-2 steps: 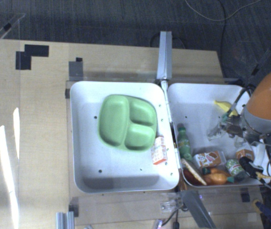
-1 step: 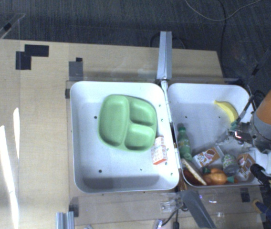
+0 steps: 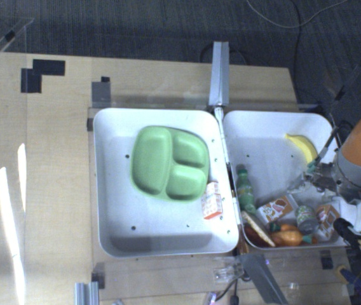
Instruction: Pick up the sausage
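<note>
The sausage (image 3: pixel 257 227) may be the long brown thing at the right bin's (image 3: pixel 266 129) near left corner. The gripper (image 3: pixel 320 173) should drop straight above it, clear of the bottle (image 3: pixel 245 189).

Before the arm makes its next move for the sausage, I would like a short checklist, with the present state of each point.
1. Sausage located: cannot tell; the clutter at the right bin's near edge is too small to single it out.
2. Gripper above the right bin: ok.
3. Fingers' state: cannot tell.
4. Anything held: cannot tell; nothing visible between the fingers.
5. Neighbours crowd the pick: not ok; green bottle, orange fruit and packets lie close together.
6. Banana apart from the clutter: ok.
</note>
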{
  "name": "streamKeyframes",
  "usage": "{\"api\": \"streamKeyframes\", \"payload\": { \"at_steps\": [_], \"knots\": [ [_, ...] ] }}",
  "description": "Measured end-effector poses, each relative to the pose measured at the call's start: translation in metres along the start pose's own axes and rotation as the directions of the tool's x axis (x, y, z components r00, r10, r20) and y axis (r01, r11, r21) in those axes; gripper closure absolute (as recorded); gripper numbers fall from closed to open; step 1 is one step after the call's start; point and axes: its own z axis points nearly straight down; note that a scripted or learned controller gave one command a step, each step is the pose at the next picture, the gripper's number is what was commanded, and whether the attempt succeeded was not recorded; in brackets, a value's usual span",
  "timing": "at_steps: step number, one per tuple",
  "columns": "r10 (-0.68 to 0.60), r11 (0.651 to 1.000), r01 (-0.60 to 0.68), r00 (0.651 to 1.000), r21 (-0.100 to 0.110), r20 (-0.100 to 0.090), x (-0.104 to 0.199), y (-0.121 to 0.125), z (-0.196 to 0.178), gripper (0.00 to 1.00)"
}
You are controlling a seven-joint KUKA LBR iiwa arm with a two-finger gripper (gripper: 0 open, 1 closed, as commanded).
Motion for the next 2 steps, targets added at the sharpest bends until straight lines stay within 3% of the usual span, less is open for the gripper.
{"api": "streamKeyframes", "payload": {
  "at_steps": [1, 2],
  "knots": [
    [-0.02, 1.0, 0.02, 1.0, -0.001, -0.001, 0.069, -0.016, 0.0, 0.0],
    [0.074, 0.997, -0.074, 0.997, 0.001, 0.002, 0.057, 0.035, 0.001, 0.0]
  ]
}}
